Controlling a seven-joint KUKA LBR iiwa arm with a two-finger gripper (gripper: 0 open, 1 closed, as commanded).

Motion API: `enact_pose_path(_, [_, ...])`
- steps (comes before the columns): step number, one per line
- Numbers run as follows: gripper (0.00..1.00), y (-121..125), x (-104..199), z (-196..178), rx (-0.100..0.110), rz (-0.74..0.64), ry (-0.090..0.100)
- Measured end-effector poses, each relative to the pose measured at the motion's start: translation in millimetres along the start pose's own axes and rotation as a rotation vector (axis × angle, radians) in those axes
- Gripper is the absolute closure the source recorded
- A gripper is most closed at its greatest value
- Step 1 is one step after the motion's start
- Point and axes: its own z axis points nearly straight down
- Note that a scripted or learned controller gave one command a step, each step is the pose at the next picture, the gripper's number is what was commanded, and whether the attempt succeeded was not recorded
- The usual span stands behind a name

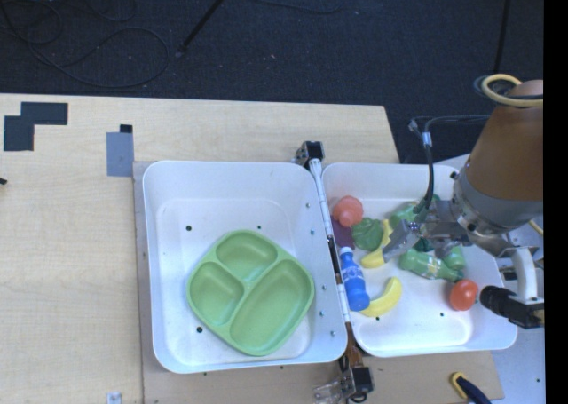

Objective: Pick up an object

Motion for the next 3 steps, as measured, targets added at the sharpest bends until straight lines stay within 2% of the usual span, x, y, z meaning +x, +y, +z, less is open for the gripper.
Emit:
enact_pose_path(1, [0.0, 8, -25, 134, 0.0, 0.003, 0.0])
enact_pose_path(2, [0.0, 59, -31, 155, -0.01, 0.006, -0.01])
enact_pose_path(3, [0.0, 88, -18, 153, -0.011, 0.01, -0.024])
